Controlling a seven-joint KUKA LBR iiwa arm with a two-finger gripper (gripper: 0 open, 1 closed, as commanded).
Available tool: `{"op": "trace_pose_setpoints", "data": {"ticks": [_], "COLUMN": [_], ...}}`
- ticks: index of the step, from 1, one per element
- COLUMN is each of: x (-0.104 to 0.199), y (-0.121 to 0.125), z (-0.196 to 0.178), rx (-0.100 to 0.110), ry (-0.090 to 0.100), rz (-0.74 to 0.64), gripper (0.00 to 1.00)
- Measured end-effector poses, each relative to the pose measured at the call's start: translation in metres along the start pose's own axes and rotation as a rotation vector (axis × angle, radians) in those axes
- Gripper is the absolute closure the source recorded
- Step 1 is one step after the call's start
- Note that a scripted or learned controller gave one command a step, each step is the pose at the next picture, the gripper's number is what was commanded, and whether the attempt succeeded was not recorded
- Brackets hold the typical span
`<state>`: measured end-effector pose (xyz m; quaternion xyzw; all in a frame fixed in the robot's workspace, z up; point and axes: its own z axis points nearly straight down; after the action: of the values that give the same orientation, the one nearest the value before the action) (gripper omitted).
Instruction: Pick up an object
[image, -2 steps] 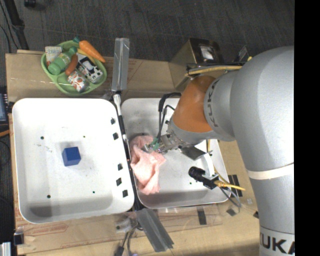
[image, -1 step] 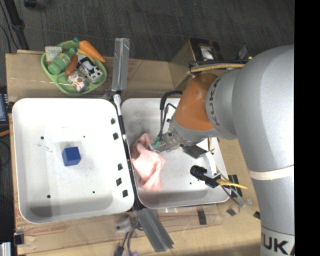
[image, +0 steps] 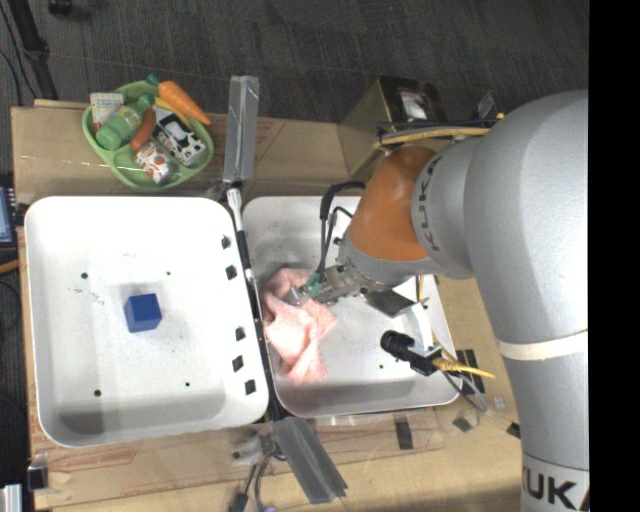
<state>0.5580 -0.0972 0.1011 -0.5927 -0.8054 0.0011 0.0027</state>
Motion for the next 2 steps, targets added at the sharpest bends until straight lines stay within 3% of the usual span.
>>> {"op": "trace_pose_setpoints", "data": {"ticks": [2], "x": [-0.038], "y": [0.091], "z": [0.008], "rx": [-0.004], "ry": [-0.001], "rz": [0.33], "gripper": [0.0]}}
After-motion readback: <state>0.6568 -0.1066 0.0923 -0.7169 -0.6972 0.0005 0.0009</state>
